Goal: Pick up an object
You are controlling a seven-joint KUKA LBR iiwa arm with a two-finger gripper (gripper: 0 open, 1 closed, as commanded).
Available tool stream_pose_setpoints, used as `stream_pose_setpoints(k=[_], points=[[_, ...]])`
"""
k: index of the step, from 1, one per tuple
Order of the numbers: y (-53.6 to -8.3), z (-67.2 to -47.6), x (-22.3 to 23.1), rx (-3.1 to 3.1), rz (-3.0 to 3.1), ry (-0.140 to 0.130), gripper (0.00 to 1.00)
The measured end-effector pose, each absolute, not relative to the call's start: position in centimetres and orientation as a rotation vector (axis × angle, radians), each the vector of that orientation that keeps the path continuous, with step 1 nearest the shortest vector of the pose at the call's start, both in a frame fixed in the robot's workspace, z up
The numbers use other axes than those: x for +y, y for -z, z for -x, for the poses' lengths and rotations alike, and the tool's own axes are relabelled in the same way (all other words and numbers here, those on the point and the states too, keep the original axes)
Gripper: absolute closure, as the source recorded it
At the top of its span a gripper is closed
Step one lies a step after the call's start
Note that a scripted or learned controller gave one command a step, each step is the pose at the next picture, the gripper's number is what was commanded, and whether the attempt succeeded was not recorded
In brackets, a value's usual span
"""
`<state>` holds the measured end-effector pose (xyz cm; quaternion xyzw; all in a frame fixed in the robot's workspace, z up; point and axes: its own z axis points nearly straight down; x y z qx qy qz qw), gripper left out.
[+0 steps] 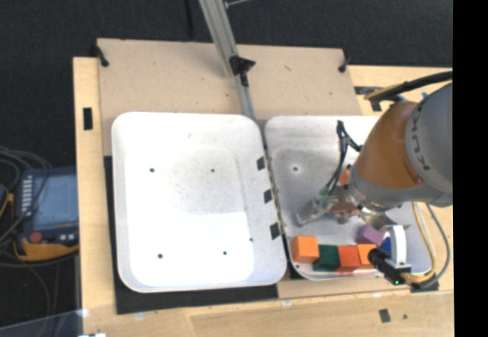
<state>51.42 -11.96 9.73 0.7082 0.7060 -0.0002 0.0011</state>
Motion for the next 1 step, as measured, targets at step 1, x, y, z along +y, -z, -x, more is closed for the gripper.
stream_pose_setpoints(k=[1], points=[[-10.92,-51.53,-12.03,2.204,-2.231,-0.006,1.0]])
